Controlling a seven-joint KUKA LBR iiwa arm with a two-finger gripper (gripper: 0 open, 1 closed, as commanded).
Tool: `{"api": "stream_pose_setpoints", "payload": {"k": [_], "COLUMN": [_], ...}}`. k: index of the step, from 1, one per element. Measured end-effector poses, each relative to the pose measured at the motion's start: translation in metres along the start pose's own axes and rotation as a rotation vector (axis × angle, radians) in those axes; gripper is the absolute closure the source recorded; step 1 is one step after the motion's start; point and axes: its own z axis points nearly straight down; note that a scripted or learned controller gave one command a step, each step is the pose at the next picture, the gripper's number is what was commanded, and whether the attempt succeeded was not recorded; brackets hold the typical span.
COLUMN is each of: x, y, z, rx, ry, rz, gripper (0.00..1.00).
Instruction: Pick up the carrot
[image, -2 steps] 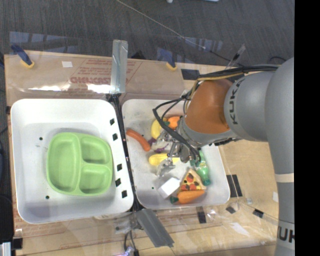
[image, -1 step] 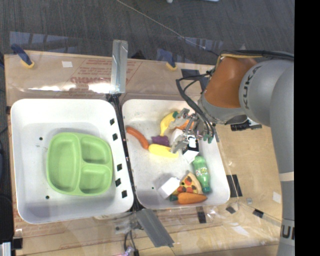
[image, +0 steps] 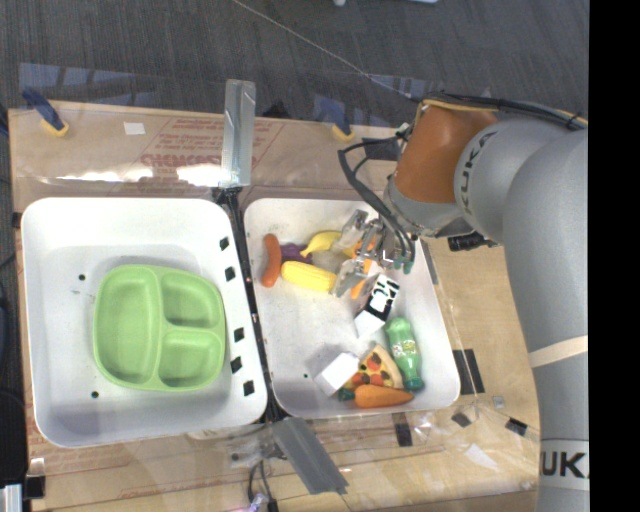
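On the desk, the left bin (image: 50, 250) holds 1 thing, a green divided plate (image: 158, 325) lying flat with its 3 compartments bare.

The right bin (image: 300, 330) is crowded. Along its far-left side lies an orange-red sausage-like piece (image: 270, 258). Beside it are a small purple item (image: 290, 251), a yellow corn cob (image: 308, 277) and a banana (image: 322, 241). The claw (image: 362, 255) sits over this far cluster, just right of the banana and corn. I cannot tell how wide it stands or whether it has hold of anything.

The carrot (image: 382, 397) lies on its side along the bin's near wall, well apart from the claw. A white block (image: 338, 372) is just to its left, a pizza slice (image: 378, 367) touches it from behind, and a green bottle (image: 403, 350) lies close on the right.

By my reading, the task is at the approach step and the carrot has not been grasped. The next move calls for the claw to travel to the near wall. It should then line up across the carrot's short width and come down without catching the pizza slice or the bin wall.
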Motion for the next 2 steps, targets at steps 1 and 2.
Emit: {"api": "stream_pose_setpoints", "payload": {"k": [1,2], "x": [0.038,0.037], "y": [0.002,0.004], "z": [0.001,-0.011], "rx": [-0.004,-0.004], "ry": [-0.022,-0.025], "rz": [0.021,0.013], "gripper": [0.00,1.00]}}
